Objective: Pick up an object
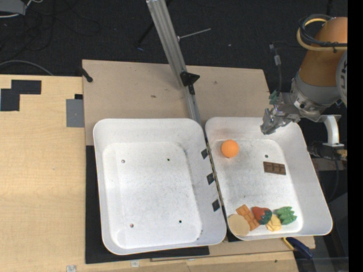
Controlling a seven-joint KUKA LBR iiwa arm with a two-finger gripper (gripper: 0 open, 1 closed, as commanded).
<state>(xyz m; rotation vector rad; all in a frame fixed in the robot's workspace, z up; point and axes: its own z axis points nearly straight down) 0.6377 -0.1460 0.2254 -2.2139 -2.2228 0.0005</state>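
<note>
the worktop [51, 169] carries two white bins side by side. the left bin [150, 183] sits at centre. the right bin [266, 177] touches it along three black clips [210, 178]. in the right bin, an orange ball [229, 148] lies near the upper left. a brown chocolate bar [274, 168] lies flat to its right, well apart. along the lower wall, a cluster of toy food [264, 217] includes a beige disc, an orange piece, a red piece, a yellow piece and a green piece. the gripper [271, 123] hovers over the bin's upper right rim; whether it is released or clenched cannot be told.
</note>
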